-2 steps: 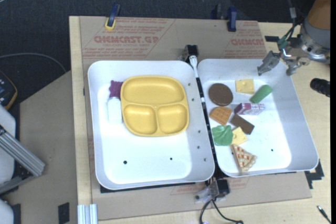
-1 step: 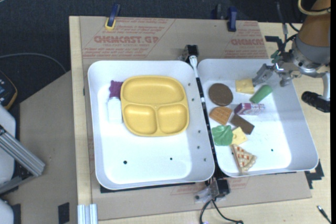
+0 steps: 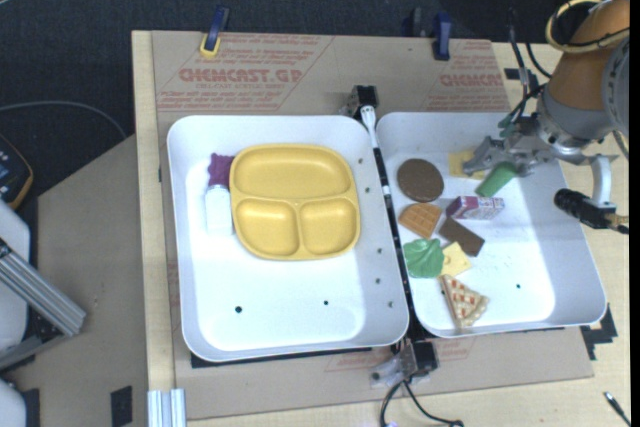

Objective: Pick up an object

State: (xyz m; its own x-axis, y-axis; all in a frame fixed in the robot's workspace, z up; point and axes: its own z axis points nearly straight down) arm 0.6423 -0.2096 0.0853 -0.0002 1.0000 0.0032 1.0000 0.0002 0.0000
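Note:
My gripper [image 3: 508, 158] hangs over the far middle of the right bin [image 3: 560, 295], its grey fingers [image 3: 480, 155] spread open. A green stick-shaped toy [image 3: 495, 181] lies slanted just below it, with its upper end between the fingers and no visible contact. Beside that toy sits a small pink and white carton [image 3: 475, 207]. A brown round cookie [image 3: 420, 179], a waffle piece [image 3: 420, 219], a brown slab [image 3: 462, 236], a green leaf [image 3: 424, 258], a yellow cheese piece [image 3: 455, 261] and a pizza slice [image 3: 464, 301] fill the bin's left half.
The left bin [image 3: 290, 315] holds a yellow divided plate [image 3: 295, 200], with a purple and white bottle [image 3: 217, 190] at its left side. A raised divider [image 3: 385, 205] separates the bins. A black part of the arm [image 3: 585, 207] juts over the right bin's right side.

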